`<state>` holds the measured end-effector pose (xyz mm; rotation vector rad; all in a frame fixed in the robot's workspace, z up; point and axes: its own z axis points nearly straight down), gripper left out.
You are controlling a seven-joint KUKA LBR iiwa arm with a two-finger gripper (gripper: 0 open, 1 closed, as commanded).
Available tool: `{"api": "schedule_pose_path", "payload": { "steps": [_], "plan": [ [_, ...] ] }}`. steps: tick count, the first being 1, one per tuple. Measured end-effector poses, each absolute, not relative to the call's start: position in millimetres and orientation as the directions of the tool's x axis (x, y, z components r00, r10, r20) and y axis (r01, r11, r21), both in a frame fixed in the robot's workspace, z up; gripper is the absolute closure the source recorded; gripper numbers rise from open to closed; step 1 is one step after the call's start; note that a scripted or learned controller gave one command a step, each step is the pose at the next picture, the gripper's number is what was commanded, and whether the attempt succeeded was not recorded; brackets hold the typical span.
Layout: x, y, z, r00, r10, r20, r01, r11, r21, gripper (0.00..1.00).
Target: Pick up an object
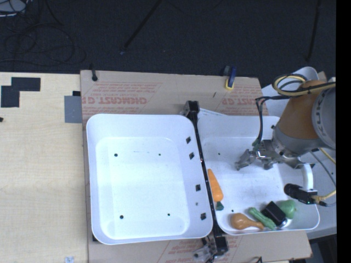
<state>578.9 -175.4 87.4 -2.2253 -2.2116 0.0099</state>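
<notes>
My gripper [245, 161] hangs over the right bin [236, 130], near its middle, with the fingers [241, 163] pointing left and nothing seen between them. An orange carrot-like piece [215, 186] lies by the divider, left and below the gripper. Along the bin's front edge lie a tan pear-shaped object [243, 221], a green object [260, 216], a black block [273, 212] and a green rounded piece [286, 207]. All of these are apart from the gripper.
The left bin [109, 147] sits beside the right one, separated by a black clamp strip [200, 169]. Cardboard [142, 95] lies under both bins. A black part with cables [300, 193] hangs off the arm at the right bin's right side.
</notes>
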Motion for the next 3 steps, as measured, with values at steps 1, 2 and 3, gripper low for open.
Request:
{"api": "schedule_pose_path", "payload": {
  "steps": [1, 2, 3],
  "plan": [
    [647.1, -124.7, 110.5, -0.006, 1.000, 0.001, 1.000, 0.006, 0.005, 0.00],
    [565.8, -89.6, 86.0, 0.002, 1.000, 0.002, 1.000, -0.002, -0.009, 0.00],
    [594.4, -92.9, 312.7, -0.001, 1.000, -0.003, 1.000, 0.001, 0.016, 0.00]
  ]
}}
